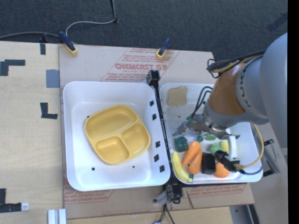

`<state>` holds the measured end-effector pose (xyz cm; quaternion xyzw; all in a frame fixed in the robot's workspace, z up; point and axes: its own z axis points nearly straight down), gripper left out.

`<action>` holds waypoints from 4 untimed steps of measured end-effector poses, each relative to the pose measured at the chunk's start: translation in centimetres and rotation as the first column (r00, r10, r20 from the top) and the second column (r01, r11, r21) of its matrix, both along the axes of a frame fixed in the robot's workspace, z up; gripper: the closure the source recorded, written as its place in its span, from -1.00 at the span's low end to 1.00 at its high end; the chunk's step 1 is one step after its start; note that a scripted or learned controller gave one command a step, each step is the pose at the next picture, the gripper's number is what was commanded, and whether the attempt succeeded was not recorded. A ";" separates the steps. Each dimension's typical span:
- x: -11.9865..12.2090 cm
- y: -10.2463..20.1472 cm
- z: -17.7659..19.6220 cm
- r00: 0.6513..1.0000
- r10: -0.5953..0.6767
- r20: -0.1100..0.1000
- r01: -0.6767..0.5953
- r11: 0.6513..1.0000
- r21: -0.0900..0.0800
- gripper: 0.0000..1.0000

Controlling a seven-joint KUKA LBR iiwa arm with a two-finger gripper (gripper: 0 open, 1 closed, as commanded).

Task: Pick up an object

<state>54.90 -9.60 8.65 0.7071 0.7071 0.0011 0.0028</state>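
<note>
My gripper (200, 129) hangs low over the middle of the right bin (247, 178), below the orange-banded wrist. Just left of and below it lies a dark green object (181, 143). Two orange carrots (192, 156) lie side by side in front of the gripper, with a yellow banana (179, 167) along the bin's front left corner. A small green and yellow piece (218, 148) and an orange piece (222, 171) sit to the right of the carrots. A tan bread slice (177, 96) lies at the bin's back left. The arm hides the bin's back right.
The left bin (77, 171) holds a yellow divided plate (117, 133). A black divider rail (159, 120) separates the bins. Two yellow-blue clamps (68, 43) (163, 50) pin the cardboard at the back. A dark block (208, 164) lies beside the carrots.
</note>
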 end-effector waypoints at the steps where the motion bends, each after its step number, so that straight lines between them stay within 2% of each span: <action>1: 5.1 -2.9 2.0 1.000 0.001 -0.005 -0.001 1.000 0.001 -1.00; 2: 3.7 -8.9 0.3 1.000 0.005 -0.002 -0.005 1.000 0.010 -1.00; 3: -0.2 -12.7 5.8 1.000 0.002 -0.006 -0.002 1.000 0.003 -1.00; 4: 2.4 -6.4 1.1 1.000 0.002 -0.008 -0.002 1.000 0.004 -1.00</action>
